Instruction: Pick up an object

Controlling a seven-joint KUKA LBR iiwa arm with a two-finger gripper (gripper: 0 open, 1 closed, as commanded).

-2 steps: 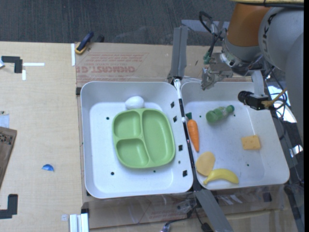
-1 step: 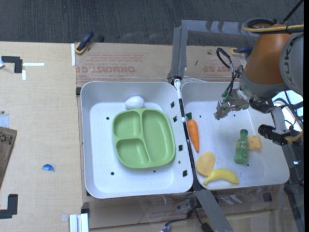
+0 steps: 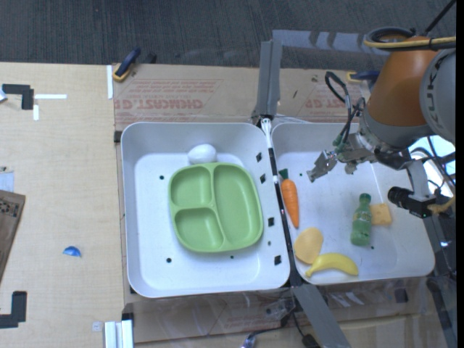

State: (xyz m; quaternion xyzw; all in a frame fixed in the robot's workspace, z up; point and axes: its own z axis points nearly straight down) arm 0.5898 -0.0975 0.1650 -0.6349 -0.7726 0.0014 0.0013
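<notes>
Nearest the camera, a yellow banana (image 3: 333, 264) lies along the near edge of the right bin (image 3: 406, 267), curved, with its ends turned toward the near wall. Just beyond its left end sits a pale yellow chip-shaped piece (image 3: 309, 244), touching or almost touching the banana. An orange carrot (image 3: 291, 201) with a green top lies lengthwise beside the bin's left wall, its tip pointing near. Toward the right of this bin a green bottle (image 3: 361, 220) lies or leans with its cap to the far side, and a small yellow block (image 3: 380, 214) rests just beside it on the right.

Above the far part of the right bin hangs the hand (image 3: 324, 167), reaching in from the right below the arm's orange band (image 3: 402, 85). Its two fingers stand spread apart with nothing between them, clear of every object; the carrot is the closest thing, a little to the near left.

Left of the divider, the left bin (image 3: 145, 267) holds a green divided plate (image 3: 215, 207) with three compartments, set roughly in the middle. A white egg-shaped object (image 3: 202, 153) sits at the plate's far edge. Both bins rest on the wooden counter (image 3: 58, 194), where a small blue item (image 3: 71, 251) lies well to the left.
</notes>
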